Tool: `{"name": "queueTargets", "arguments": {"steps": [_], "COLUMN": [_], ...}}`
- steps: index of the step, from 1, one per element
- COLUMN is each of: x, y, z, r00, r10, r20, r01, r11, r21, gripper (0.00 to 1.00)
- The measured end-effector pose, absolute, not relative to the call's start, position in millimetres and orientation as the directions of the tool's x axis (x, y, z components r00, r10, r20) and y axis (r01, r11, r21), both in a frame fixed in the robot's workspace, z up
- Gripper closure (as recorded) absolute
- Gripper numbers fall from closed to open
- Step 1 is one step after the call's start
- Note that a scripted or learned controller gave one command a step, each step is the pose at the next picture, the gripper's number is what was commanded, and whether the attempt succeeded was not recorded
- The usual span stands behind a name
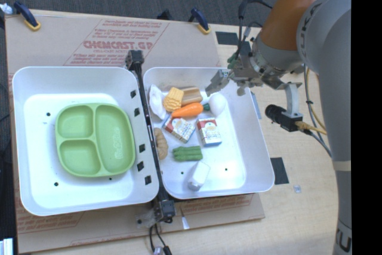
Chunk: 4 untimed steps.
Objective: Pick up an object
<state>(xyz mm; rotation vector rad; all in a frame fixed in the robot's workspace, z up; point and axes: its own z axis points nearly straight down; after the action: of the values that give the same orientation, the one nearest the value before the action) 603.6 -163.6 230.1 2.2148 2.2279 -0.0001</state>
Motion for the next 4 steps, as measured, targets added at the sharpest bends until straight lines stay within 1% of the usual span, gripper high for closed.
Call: {"name": "queueTargets", "arguments": {"steps": [1,2,3,4], "x": [595.3,595.6,556.9,491.3], "y": [-122.3,-122.5,-137.4,-158.7], "z": [109.7,120.2,212.3,91.7], "r00": [-0.006,-0.009,-0.005,-0.006], "r10": [1.000,1.000,1.000,1.000], "r20": [0.001,0.001,-0.001,0.000], "r01": [1.000,1.000,1.000,1.000], "r11": [0.006,0.009,0.005,0.006], "r21": [-0.004,-0.005,0.000,-0.003], "gripper": [0.00,1.00,1.00,1.00]}}
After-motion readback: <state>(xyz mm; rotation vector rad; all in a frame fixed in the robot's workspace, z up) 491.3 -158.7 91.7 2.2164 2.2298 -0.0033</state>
